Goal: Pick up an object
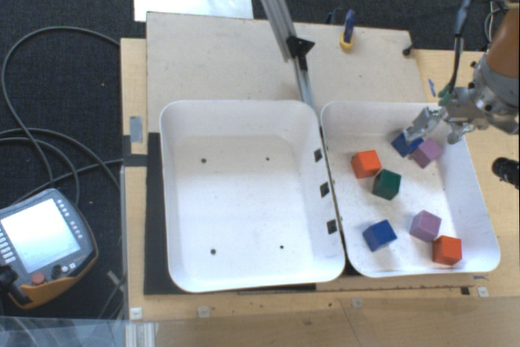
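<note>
The metal two-finger claw point(424, 128) sits low at the far side of the right-hand shallow white plastic bin point(479, 207), directly over a small dark-blue cube point(402, 145) and a small purple cube point(427, 152) that lie touching each other. Whether the claw is released or clenched, I cannot tell; its tips blur into the two cubes below.

The chief risk, as I judge it, comes from that crowding. Two blocks pressed together just under the claw may mean a tip lands on top of one rather than beside it, or shoves the pair apart and closes on nothing. The bin's far wall is just behind the claw, so a nudged cube could jam against it or ride up the slope.

Counting the blocks, all in the right bin:
- Blue cubes: two, one under the claw, another blue cube point(379, 235) well toward the near side.
- Purple cubes: two, one under the claw, a second purple cube point(425, 225) near the front.
- Orange cubes: two, an orange cube point(366, 163) just left of the claw, another orange-red cube point(446, 249) at the near corner.
- Green: one dark-green cube point(387, 184).

Seven in all. The left-hand white bin point(175, 175) lies well away.
</note>
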